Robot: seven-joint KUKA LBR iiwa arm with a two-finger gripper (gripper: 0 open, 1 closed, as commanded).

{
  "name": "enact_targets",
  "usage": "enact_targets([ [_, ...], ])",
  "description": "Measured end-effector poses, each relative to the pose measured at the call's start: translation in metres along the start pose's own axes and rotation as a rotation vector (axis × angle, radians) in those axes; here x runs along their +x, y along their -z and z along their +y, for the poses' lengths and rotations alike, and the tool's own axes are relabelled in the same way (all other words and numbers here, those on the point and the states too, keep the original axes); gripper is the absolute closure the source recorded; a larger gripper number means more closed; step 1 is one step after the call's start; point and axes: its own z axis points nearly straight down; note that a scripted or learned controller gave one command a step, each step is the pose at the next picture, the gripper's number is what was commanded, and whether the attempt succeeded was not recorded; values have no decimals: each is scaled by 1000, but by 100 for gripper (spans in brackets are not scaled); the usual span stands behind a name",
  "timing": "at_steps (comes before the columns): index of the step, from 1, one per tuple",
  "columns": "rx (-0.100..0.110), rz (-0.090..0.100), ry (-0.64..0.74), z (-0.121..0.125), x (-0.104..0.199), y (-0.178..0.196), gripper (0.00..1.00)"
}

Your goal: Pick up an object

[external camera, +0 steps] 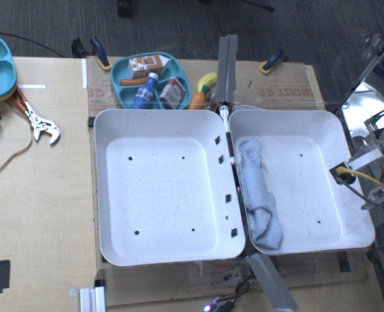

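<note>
A crumpled pale grey-blue cloth [258, 195] lies lengthwise along the left side of the right shallow white plastic bin [347, 174], near the divider to the left white bin [107, 174]. The gripper's state cannot be told. Behind the bins sits a teal tray [120, 83] of small items.

I can make out part of my arm [372, 164] at the far right edge, partly cut off. Its fingers I can't judge from here.
</note>
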Motion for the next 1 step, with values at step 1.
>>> enact_targets([
  [1, 1, 1, -100, -3, -26, -38, 0],
])
